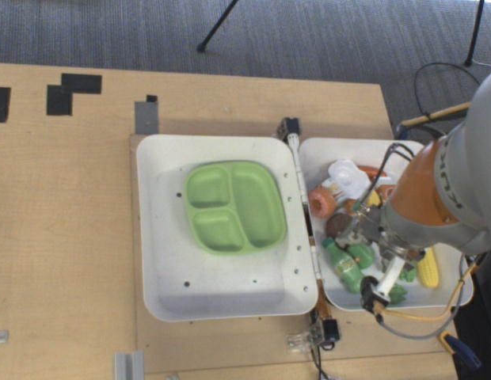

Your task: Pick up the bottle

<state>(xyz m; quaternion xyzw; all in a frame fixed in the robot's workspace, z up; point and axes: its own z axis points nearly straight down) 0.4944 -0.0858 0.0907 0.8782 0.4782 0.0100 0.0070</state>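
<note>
A green bottle (345, 261) lies in the right bin (334, 298), near its front left, partly covered by the arm. The gripper (361, 233) hangs low over the bin, right above the bottle's far end and close beside a brown round object (336, 225). The grey wrist and orange band hide the parts of the bin behind it.
The left bin (162, 291) holds a green divided plate (234, 206). In the right bin lie a pink doughnut-like ring (321, 203), a white object (348, 176), a yellow corn cob (428, 271) and another green item (397, 293). A metal rail (303, 212) separates the bins.
</note>
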